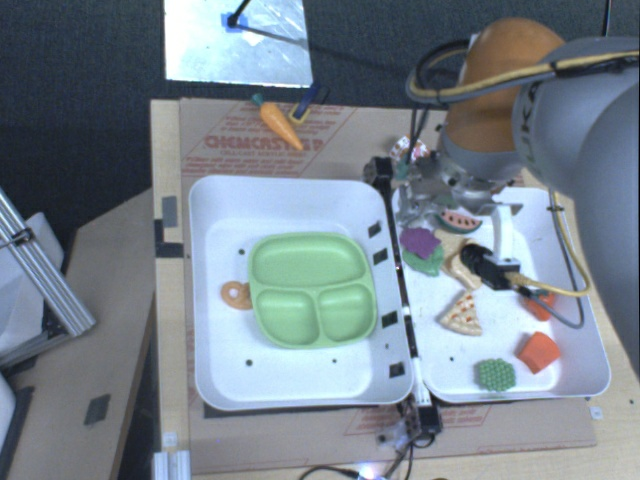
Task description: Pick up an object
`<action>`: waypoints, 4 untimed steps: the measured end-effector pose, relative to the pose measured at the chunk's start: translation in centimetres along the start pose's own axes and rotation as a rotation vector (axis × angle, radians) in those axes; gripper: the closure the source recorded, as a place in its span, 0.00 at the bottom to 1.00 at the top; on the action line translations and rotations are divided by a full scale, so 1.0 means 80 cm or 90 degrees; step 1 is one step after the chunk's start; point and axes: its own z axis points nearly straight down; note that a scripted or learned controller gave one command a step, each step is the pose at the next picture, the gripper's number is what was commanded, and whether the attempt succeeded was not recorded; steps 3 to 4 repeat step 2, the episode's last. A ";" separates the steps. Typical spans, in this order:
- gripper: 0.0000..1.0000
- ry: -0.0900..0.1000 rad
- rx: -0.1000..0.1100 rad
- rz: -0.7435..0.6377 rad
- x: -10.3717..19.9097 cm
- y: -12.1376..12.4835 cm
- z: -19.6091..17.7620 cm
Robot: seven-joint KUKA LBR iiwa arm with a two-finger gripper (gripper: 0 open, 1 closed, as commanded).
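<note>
Camera view, from above at a slant. Two white bins side by side on a cardboard-covered bench. Left bin (215, 268) holds a green divided plate (312, 288), three compartments, lying flat near the middle; a small orange ring (237, 295) sits just beside the plate's left edge.

Right bin (590, 363) holds the loose objects. A purple-and-green toy (421, 246) lies near the bin's left wall. A pizza slice (462, 314) lies nearer the camera, about mid-bin. A green knobbly round piece (495, 374) sits near the front edge; an orange block (540, 352) just to its right. A watermelon slice (460, 219) shows under the arm, at the far side of the bin.

The arm (560, 98) reaches in from the right, over the far part of the right bin. The gripper (418, 193) hangs at the far left corner of that bin, above the purple toy; nothing visibly between its fingers, and how far they are open cannot be told.

Beyond the bins, a toy carrot (281, 125) lies on the cardboard.
</note>
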 end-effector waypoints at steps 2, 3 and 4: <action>1.00 -0.001 0.001 0.005 -0.009 0.001 0.004; 1.00 -0.001 0.001 0.005 -0.009 0.001 0.004; 1.00 -0.001 0.001 0.005 -0.009 0.001 0.004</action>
